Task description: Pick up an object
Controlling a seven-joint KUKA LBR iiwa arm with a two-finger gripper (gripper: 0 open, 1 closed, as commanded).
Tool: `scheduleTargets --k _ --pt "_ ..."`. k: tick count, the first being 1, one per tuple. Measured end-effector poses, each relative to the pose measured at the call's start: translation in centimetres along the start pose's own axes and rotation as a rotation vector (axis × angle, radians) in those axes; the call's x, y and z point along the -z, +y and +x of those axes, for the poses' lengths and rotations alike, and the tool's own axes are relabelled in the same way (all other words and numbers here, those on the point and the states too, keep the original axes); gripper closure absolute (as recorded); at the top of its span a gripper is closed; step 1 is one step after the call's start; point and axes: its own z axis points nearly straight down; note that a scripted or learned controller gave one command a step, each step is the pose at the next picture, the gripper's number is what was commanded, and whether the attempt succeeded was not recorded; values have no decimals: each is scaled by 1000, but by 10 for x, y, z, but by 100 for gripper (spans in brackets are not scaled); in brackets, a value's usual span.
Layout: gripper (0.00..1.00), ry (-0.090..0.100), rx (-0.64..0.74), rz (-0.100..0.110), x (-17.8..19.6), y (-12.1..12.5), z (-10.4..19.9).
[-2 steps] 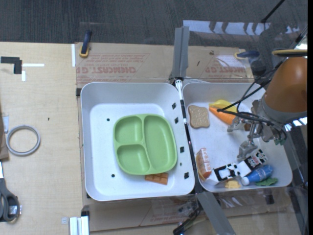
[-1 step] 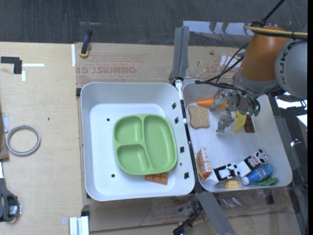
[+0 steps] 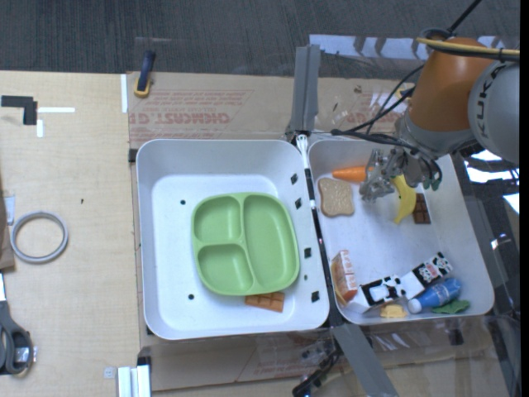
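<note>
Hovering near right bin's (image 3: 471, 222) far wall, hand (image 3: 382, 180) beside banana (image 3: 404, 198); finger spread indiscernible; bare floor centrally.

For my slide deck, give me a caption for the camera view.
KUKA arm's gripper above the right bin, near a banana, carrot and bread slice.

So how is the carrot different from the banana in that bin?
The carrot is orange; the banana is yellow. The carrot lies crosswise near the bin's far wall, while the banana runs lengthwise, curving toward the near side. The carrot lies out in the open beside the bread slice; the gripper partly covers the banana's top. Both are toy foods in the right bin.
</note>
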Motion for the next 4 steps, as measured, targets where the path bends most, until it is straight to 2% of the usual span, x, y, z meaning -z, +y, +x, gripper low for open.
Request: scheduleTargets --k 1,2,3,4 --pt "100 -6 71 0 157 29 -6" --pt "0 -4 72 0 157 29 -6" --pt "0 -3 102 0 71 -31 -5" --pt "0 -3 112 0 -8 -74 23"
